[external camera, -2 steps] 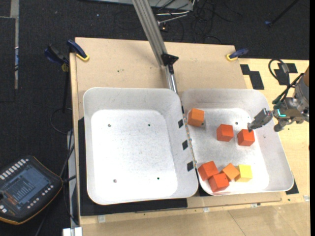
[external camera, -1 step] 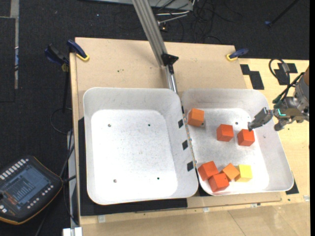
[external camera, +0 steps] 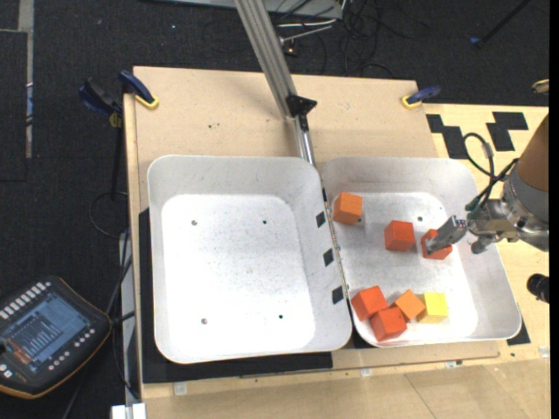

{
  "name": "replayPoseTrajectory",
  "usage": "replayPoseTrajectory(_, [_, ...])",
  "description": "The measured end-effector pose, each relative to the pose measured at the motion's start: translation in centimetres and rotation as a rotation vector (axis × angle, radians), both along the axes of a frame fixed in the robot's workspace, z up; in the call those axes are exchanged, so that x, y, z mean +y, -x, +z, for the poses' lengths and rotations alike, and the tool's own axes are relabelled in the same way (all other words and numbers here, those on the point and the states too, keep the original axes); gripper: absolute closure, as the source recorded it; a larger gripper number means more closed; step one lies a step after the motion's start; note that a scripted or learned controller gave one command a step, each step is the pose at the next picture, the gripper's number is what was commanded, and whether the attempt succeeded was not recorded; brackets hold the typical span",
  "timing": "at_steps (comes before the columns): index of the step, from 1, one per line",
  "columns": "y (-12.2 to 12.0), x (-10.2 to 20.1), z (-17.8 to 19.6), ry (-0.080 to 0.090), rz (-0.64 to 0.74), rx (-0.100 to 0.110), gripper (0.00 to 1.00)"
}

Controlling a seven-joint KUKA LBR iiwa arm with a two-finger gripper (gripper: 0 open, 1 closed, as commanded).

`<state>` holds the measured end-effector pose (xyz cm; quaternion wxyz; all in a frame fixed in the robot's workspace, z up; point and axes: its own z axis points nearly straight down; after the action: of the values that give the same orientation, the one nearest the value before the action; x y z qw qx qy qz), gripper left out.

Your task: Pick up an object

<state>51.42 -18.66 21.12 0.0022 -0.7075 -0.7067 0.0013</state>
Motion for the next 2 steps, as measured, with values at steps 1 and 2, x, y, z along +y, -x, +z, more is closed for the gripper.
replayPoseTrajectory(1, [-0.8, -0.2, -4.8, 0.000, 0.001, -0.001, 0.00])
replayPoseTrajectory(2, [-1.2, -0.5, -9.3, 0.000, 0.001, -0.001, 0.00])
